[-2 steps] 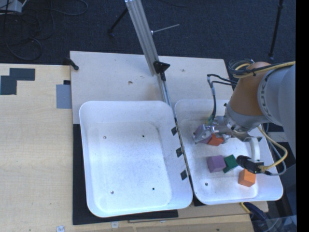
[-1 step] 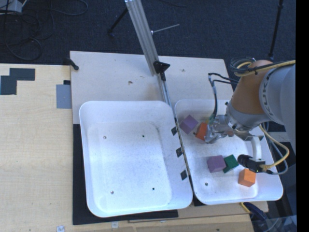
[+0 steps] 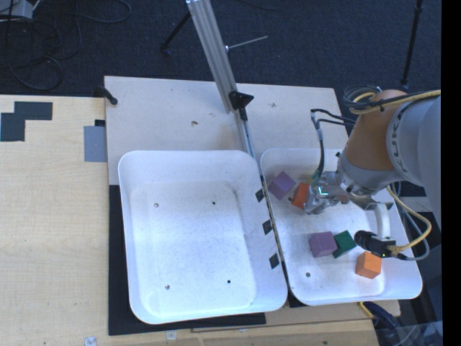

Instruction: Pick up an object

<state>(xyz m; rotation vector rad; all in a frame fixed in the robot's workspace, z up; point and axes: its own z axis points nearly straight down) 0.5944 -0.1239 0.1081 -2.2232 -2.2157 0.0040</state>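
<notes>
Orange block (image 3: 300, 195) sits in right white bin (image 3: 403, 287) (upper left area), touching gripper (image 3: 315, 200) at its 9 o'clock; can't tell if fingers grip it. Purple cube (image 3: 282, 185) at 10 o'clock. Second purple cube (image 3: 322, 244), green block (image 3: 344, 243), second orange cube (image 3: 369, 265) toward 5 o'clock.

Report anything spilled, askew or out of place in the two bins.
Nothing stands out. The blocks lie loose inside the right bin, none spilled over its rim. The gripper sits low beside an orange block.
</notes>
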